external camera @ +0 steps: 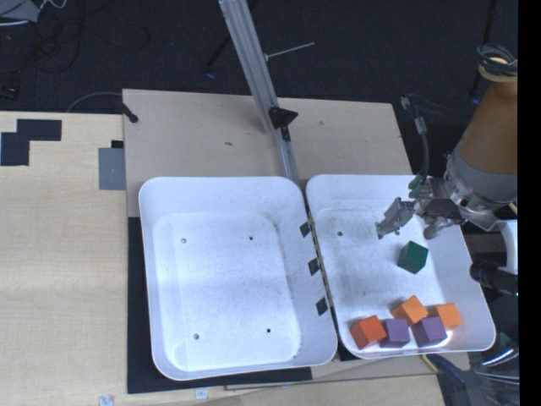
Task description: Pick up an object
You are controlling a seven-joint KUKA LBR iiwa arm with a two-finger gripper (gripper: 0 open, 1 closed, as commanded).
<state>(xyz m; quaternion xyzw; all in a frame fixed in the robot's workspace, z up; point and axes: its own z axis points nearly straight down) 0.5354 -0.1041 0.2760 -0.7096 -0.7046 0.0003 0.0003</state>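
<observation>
Found along the near edge of the right bin point(338, 194): a cluster of an orange block point(368, 331), a purple block point(396, 332), another purple block point(429, 331) and two further orange blocks point(412, 309) point(449, 315). Farther in, noted a green block point(413, 257) lying alone, just near of the gripper point(414, 224). Observed fingers spread and pinching nothing, poised over the bin's far right part; left bin point(161, 194) alongside.

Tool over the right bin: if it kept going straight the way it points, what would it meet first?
The tool points down and toward the left. On that line it would probably meet the bare floor of the right bin first. The green cube sits just right of that path, though depth is hard to judge here.
</observation>
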